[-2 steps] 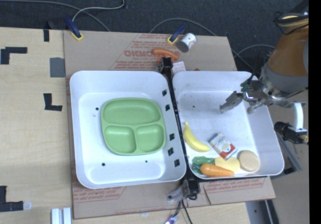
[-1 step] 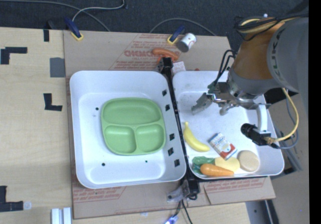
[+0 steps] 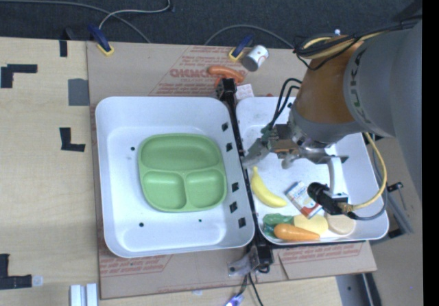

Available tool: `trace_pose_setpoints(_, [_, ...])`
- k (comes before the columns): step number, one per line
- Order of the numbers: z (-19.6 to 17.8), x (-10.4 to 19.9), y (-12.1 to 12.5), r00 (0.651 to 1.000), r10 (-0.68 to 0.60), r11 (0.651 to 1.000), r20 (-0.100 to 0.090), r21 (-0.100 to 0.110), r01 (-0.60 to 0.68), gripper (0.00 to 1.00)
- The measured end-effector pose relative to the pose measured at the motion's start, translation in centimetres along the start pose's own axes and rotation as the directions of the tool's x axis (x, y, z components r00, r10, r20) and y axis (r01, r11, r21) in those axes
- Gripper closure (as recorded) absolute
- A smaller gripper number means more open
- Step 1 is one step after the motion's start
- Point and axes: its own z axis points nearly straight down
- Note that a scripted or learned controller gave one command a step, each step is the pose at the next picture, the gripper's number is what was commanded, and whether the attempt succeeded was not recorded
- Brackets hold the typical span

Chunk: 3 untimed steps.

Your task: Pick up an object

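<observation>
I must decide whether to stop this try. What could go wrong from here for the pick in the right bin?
The gripper hangs near the divider, above the banana, so it may close on nothing. The carrot and other small items are crowded in the bin's near corner, so a grasp there could catch two or push them away.

A robotics lab: taped plywood bench (image 3: 41, 160), clamped cardboard sheet (image 3: 171, 78) (loose cables), two white bins (image 3: 113, 126).

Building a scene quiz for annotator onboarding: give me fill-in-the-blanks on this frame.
1. The divided plate in the left bin is coloured ____.
2. The plate has ____ compartments.
3. The yellow fruit toy in the right bin is a ____.
4. The carrot lies against that bin's ____ wall.

Missing words: green; three; banana; front
</observation>
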Motion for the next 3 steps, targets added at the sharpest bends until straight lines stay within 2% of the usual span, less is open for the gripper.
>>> trace_pose_setpoints(1, [0.0, -2.5, -1.0, 1.000, 0.002, 1.000, 0.001, -0.001, -0.002, 0.00])
trace_pose_setpoints(2, [9.4, -6.7, -1.1, 1.000, 0.000, 1.000, 0.002, -0.016, 0.000, 0.00])
trace_pose_setpoints(3, [8.7, -6.6, -1.2, 1.000, 0.000, 1.000, 0.001, -0.012, 0.000, 1.00])
